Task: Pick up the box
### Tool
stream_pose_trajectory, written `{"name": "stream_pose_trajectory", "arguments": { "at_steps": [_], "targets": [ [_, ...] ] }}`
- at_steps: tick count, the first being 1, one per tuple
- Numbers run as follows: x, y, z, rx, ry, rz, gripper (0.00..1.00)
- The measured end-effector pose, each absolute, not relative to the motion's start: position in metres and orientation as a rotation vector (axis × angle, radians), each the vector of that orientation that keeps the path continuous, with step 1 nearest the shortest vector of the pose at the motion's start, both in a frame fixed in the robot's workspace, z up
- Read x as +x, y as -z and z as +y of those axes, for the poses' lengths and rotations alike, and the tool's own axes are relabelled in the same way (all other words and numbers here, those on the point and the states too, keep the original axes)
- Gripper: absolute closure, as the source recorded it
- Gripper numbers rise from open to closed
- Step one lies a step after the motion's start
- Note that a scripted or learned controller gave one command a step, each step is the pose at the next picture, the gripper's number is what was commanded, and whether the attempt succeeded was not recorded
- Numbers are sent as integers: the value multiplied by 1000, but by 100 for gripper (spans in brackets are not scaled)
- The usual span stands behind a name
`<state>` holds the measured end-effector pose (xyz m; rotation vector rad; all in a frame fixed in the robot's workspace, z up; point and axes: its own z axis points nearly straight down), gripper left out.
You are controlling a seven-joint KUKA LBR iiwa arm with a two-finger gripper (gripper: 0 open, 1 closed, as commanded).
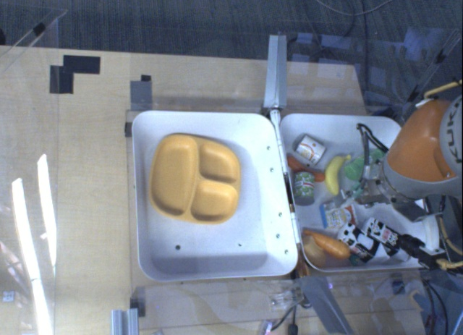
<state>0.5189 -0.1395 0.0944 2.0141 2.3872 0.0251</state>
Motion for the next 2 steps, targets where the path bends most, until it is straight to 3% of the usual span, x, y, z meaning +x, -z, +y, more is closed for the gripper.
{"name": "stream_pose_trajectory", "arguments": {
  "at_steps": [1, 2],
  "targets": [
    [551, -106, -171, 1898, -12, 2486, 0],
    [560, -97, -196, 1785, -22, 2560, 0]
  ]
}}
